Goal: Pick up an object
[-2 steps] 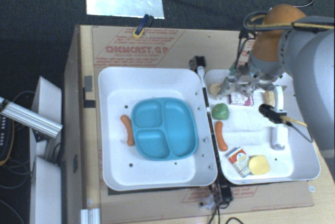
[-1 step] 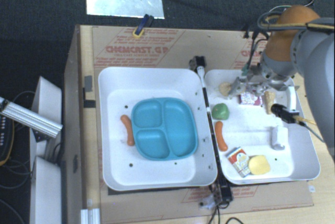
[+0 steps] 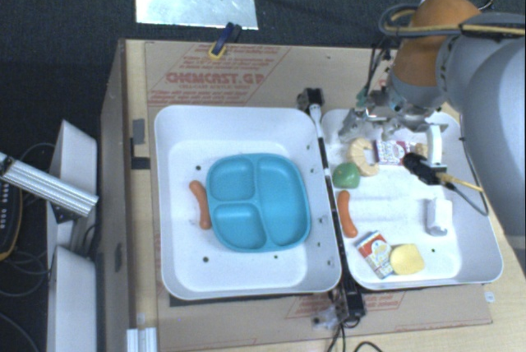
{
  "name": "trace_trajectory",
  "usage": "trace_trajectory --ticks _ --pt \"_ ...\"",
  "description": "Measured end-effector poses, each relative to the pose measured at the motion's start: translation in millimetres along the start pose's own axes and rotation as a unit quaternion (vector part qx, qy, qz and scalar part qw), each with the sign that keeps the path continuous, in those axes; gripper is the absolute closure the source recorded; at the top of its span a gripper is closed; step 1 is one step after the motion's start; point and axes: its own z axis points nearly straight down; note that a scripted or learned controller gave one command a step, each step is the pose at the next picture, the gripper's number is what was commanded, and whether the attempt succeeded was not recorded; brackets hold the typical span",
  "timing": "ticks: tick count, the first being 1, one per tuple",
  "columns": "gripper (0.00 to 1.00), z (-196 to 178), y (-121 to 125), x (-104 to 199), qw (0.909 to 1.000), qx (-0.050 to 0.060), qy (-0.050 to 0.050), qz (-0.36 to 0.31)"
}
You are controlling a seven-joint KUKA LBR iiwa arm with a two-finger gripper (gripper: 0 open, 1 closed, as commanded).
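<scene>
Tool (image 3: 386, 118) is hovering low at the right white bin's (image 3: 485, 247) far edge, grip unreadable; next, it's needing to descend squarely onto the round tan cookie (image 3: 362, 155).

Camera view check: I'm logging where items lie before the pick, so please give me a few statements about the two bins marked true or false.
1. The blue divided plate lies in the left bin. True.
2. An orange sausage lies inside one of the plate's compartments. False: it lies on the bin floor beside the plate's left edge.
3. The claw is over the far end of the right bin. True.
4. The yellow lemon sits at the right bin's far end. False: it sits near the front edge, next to a small red carton.
</scene>
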Motion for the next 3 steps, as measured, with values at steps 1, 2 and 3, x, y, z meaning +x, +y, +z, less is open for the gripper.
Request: trace_trajectory --ticks 1,2,3 --pt "0.0 27 -15 -20 1.0 -0.004 -0.001 0.001" --pt "1.0 15 -13 -20 1.0 -0.006 -0.001 0.0" --pt "1.0 -111 -68 -32 1.0 -0.001 -0.001 0.002"
